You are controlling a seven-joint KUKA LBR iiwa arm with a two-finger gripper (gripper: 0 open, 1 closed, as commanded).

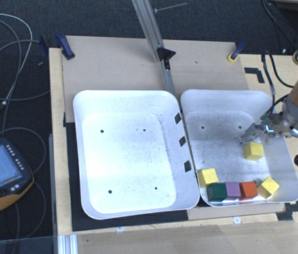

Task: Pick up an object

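Yellow cube sits in the right bin, toward that bin's right side, just below my pincer; it is a squat block with no real long axis, its edges lying roughly square to the picture with only a slight turn. Going left to right: a handheld control pendant lies on dark carpet at the far left, with loose cables curling above it. Next comes the left bin, white and shallow, speckled with dark flecks. A slanting metal pole comes down to the seam between the two bins. Along the right bin's lower rim lie, in order, a second yellow block, a green block, a purple block, an orange block and a tilted yellow block. My pincer reaches in from the right, low over the bin floor, just above the yellow cube; I cannot tell how far its fingers stand apart, and nothing is seen gripped between them. Both bins rest on a tan board held by blue clamps
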